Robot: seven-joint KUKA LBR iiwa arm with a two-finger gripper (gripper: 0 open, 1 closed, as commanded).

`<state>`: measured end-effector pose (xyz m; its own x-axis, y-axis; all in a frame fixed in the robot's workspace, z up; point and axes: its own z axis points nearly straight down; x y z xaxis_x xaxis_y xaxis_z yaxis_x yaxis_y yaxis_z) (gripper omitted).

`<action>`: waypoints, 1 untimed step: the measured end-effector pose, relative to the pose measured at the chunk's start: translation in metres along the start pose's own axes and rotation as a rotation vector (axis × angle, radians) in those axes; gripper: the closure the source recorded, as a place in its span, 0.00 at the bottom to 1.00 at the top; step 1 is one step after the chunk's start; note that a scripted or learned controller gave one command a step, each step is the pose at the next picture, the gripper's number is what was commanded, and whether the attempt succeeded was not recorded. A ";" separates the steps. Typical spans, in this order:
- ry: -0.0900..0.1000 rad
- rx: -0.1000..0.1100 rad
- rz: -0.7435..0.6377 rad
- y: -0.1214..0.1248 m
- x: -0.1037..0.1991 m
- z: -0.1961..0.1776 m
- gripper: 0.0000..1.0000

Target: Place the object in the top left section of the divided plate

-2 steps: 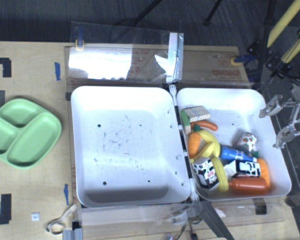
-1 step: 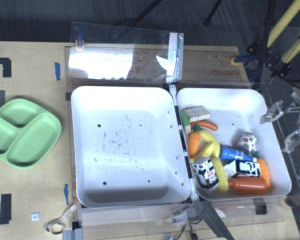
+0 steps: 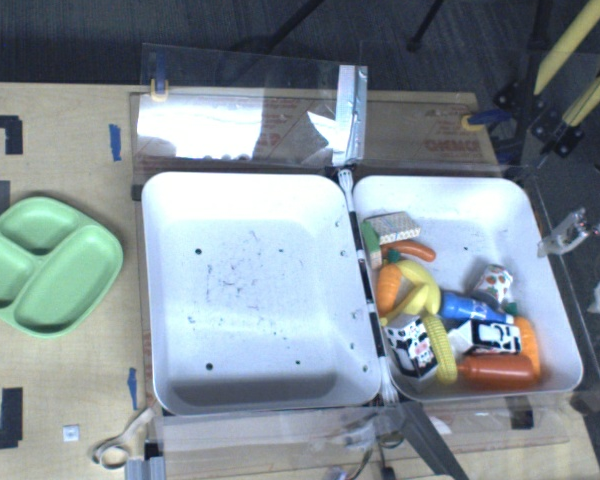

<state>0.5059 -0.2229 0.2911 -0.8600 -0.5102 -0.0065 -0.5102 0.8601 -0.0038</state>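
Observation:
A light green divided plate [image 3: 45, 265] lies on the wooden bench at the far left, outside both bins. It has two small sections along its upper left side and one large section at the lower right. The right white bin [image 3: 525, 203] holds a pile of toy items along its left and front sides: a small printed box [image 3: 392, 230], an orange and yellow piece [image 3: 405, 286], a cow-patterned item [image 3: 412, 343], a blue item [image 3: 470, 308], a red-orange bottle shape [image 3: 498, 370] and a small white spotted piece [image 3: 495, 284].
The left white bin [image 3: 245, 183] sits in the middle with faint scuff marks on its floor. A clear plastic panel [image 3: 250, 118] stands behind it. Blue tape marks and black corner marks dot the bench. A tan loop [image 3: 115, 450] lies at the front left.

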 end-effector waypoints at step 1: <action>0.000 0.000 -0.099 0.003 0.004 -0.034 0.00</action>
<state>0.5008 -0.2228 0.3249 -0.8053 -0.5929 -0.0065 -0.5928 0.8053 -0.0049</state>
